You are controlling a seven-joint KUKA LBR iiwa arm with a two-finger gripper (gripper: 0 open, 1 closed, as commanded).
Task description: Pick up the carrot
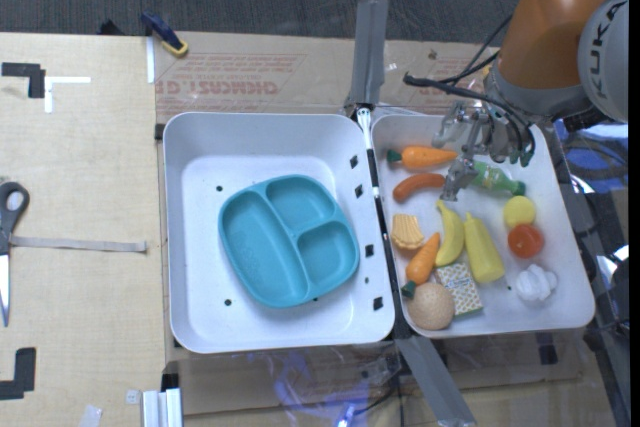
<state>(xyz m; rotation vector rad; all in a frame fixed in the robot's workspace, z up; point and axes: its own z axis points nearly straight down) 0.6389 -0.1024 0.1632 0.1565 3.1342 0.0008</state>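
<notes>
The two white bins sat side by side on the bench, the left bin (pixel 180 245) holding just a blue divided plate (pixel 288 239), tilted a bit in the frame with its three compartments bare.

All the food was in the right bin (pixel 575 310). Up near the back there was a carrot (pixel 426 156) lying roughly crosswise, green top toward the left, and right under it a sausage (pixel 418 184). A second carrot (pixel 423 258) lay lower down on a slant, between a ridged yellow piece (pixel 407 231) and a banana (pixel 451 232). Next to the banana sat another yellow piece (pixel 483 250), then a lemon (pixel 519 211) and a tomato (pixel 525 240) on the right side, something white and lumpy (pixel 535 283) near the front corner, an egg-like tan ball (pixel 432 305) at the front, and a speckled sponge-looking block (pixel 462 288) touching it. A green bottle-ish thing (pixel 497 179) lay beside the gripper.

The arm came in from the right, orange band up top, and the gripper (pixel 462 177) hung over the back of the right bin, just right of the upper carrot and the sausage. Honestly couldn't tell how wide it was set, too much metal and cable clutter there. Nothing visibly in it, both carrots were lying in the bin.

Off on the bench: scissors (pixel 10 215) at the left edge and a blue-and-yellow clip (pixel 163 32) at the back.
</notes>
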